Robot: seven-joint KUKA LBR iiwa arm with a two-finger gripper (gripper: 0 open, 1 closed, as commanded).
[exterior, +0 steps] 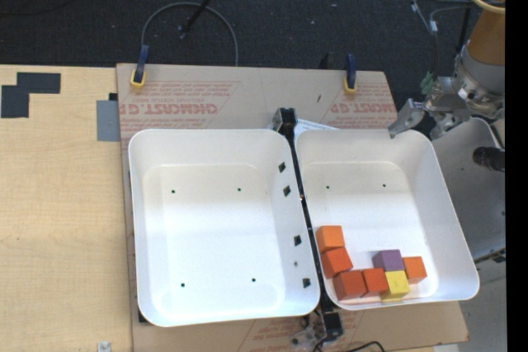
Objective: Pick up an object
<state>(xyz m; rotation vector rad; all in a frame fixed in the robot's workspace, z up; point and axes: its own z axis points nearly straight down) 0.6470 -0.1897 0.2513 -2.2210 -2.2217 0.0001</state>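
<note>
blocks (369, 265) in right bin (437, 177) near corner | tool (410, 116) well apart (at far rim) | grip state: cannot tell

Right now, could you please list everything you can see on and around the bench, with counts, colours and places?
White bins: 2, white, side by side on the board; left bin, right bin.
Orange blocks: 5, orange, clustered in the right bin's near corner, e.g..
Purple block: 1, purple, among the orange ones.
Yellow block: 1, yellow, at the near edge of the cluster.
Cardboard sheet: 1, brown with red print, under the bins.
Clamps: 2, blue and yellow, on the sheet's far edge, and.
Wooden benchtop: 1, pale wood, left of the bins.
Cables: several, dark, on the floor beyond.
Arm: 1, grey with orange band, at the right.
Gripper: 1, grey, above the right bin's far corner.
</note>
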